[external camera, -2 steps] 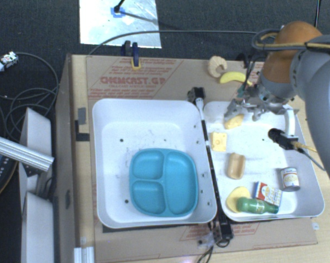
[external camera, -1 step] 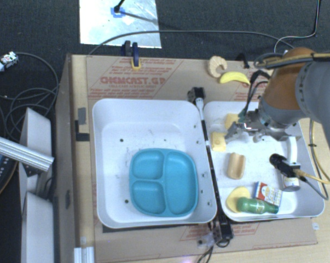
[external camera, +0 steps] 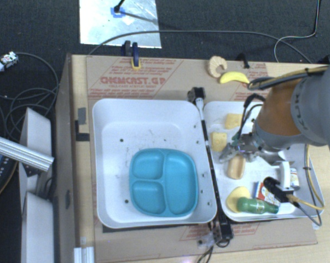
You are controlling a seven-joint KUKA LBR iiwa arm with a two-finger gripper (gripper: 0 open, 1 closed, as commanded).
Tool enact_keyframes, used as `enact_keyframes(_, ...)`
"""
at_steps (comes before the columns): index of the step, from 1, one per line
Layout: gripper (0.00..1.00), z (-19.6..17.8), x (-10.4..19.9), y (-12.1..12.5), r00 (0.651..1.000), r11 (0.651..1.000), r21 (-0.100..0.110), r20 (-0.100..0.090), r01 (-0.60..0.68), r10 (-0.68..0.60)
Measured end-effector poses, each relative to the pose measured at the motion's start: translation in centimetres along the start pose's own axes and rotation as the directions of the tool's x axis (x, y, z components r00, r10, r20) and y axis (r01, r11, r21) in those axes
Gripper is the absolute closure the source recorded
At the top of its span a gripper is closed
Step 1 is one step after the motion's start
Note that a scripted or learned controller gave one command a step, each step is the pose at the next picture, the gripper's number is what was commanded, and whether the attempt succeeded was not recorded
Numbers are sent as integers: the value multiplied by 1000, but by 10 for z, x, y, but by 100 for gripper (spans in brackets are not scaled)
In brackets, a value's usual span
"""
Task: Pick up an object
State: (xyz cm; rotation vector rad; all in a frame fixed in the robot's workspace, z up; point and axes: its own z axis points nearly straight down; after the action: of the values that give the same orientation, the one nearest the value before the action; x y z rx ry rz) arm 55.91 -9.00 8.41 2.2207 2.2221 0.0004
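The right bin [external camera: 301,215] holds several small things. A tan oblong piece [external camera: 236,169] lies near its middle, and my gripper [external camera: 234,150] hangs right over that piece's upper end. A pale yellow block [external camera: 219,141] lies just left of the gripper by the bin's left wall. Another yellow block [external camera: 233,120] sits further back. At the front lie a yellow rounded piece [external camera: 237,194], a green bottle [external camera: 258,205] on its side and a small red, white and blue box [external camera: 260,189]. The grey arm [external camera: 296,114] covers the bin's right part.
The left bin [external camera: 115,119] holds a blue divided plate [external camera: 163,181]. Behind the bins, a banana [external camera: 234,78] and a tan ring-shaped piece [external camera: 216,66] lie on the bench. A black rail [external camera: 204,130] runs between the two bins.
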Motion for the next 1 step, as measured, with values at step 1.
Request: enact_keyframes(1, 0, -1, -6, 3, 1000, 1000, -2, 1, 1, -1)
